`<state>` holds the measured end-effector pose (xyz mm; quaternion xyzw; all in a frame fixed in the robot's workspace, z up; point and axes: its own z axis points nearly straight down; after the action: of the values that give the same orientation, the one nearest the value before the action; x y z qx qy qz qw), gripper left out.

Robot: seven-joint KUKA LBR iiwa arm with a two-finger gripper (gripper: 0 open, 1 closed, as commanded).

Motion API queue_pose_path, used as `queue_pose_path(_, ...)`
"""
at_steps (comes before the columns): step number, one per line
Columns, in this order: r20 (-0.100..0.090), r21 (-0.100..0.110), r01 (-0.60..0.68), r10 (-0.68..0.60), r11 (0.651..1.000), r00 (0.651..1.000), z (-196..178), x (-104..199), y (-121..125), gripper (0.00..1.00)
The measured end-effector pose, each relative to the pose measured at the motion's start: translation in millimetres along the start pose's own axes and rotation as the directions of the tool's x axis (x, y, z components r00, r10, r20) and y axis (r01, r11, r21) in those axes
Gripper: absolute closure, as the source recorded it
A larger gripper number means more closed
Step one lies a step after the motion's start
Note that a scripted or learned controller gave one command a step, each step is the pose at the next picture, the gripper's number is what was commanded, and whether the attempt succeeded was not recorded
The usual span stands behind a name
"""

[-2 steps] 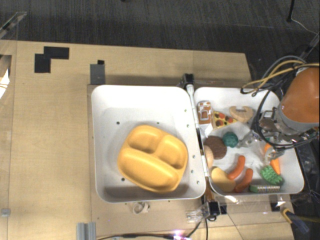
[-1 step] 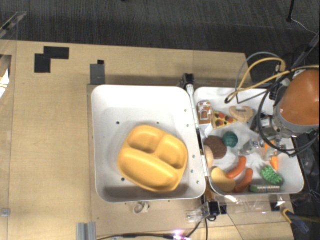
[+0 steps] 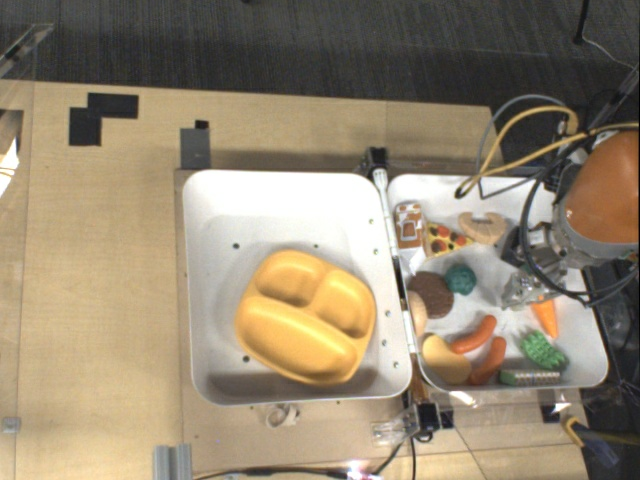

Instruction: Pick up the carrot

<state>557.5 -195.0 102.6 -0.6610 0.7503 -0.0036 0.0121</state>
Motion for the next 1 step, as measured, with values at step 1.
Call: queue_pose_path(1,0.001,-0.001,0.0,0.0,1.0,1.0,0.5,-0.3,0.3,0.0)
